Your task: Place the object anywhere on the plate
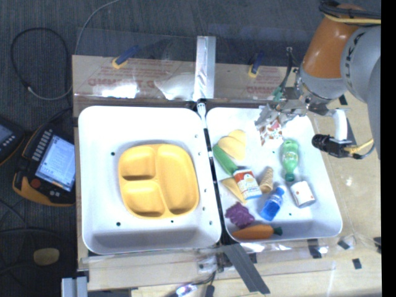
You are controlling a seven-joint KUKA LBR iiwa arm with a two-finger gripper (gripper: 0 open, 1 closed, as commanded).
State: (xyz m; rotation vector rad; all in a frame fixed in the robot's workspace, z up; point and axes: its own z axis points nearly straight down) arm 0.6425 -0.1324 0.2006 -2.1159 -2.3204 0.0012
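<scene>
yellow plate, divided into three sections, lies in the left bin. right bin holds the objects: banana, green bottle, blue bottle, carrot, grapes, white box. tool hangs over the right bin's far edge, apart from the plate; whether it is apart or together cannot be told.

This was a robotics lab: a grey and orange industrial arm reached over a bench clamped with two white bins, a teach pendant and loose cables lay on dark carpet beside it
</scene>
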